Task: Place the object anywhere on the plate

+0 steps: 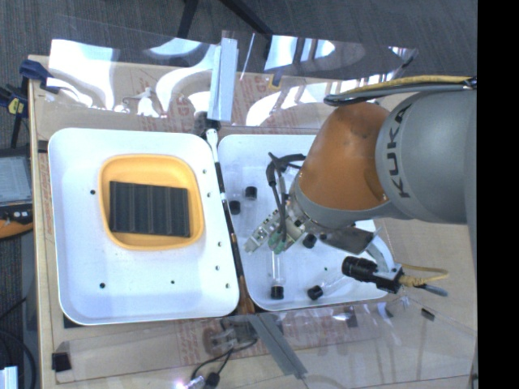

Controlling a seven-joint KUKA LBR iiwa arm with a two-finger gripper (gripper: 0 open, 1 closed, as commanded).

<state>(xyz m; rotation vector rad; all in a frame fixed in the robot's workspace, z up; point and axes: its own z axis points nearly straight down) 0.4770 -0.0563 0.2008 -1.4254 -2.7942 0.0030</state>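
Note:
A yellow plate (150,173) with rounded corners lies in the left white bin (73,290). A dark grey ridged rectangular object (151,209) rests flat on the plate's middle. My gripper (274,238) hangs over the right white bin (243,164), near its centre-left, well apart from the plate and the object. The orange wrist band (345,164) and grey arm (430,152) cover most of that bin's right half. The gripper's tip is small and cluttered with cables, and I see nothing clearly between its fingers.
Small black studs (277,292) dot the floor of the right bin, and smaller ones mark the left bin. A raised rim (220,209) separates the two bins. A black cable plug (361,270) sticks out below the wrist. A metal bracket (223,75) stands behind the bins.

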